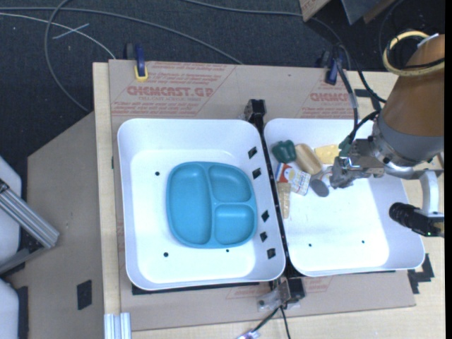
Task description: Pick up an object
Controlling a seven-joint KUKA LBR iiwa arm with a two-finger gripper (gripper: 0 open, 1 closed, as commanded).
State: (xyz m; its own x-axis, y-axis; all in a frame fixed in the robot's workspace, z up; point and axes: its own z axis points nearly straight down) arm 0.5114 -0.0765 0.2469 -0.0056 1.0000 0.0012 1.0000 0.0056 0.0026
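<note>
My gripper (pixel 342 172) hangs low over the upper middle of the right bin (pixel 353 249), reaching in from the right. Just left of it lies a cluster of small objects: a dark green piece (pixel 284 149), a tan roll-shaped item (pixel 307 159), a yellow block (pixel 326 152) partly hidden behind the gripper, a small white and red packet (pixel 298 182) and a grey rounded object (pixel 320 188) close below the gripper's tip. A thin tan stick (pixel 284 202) rests along the bin's left wall. Nothing shows between the gripper's tips.
The left bin (pixel 141 189) holds a blue divided plate (pixel 210 203). A black divider with clips (pixel 265 182) runs between the bins. The lower half of the right bin is bare white floor. Blue clamps (pixel 140 68) hold the board's far edge.
</note>
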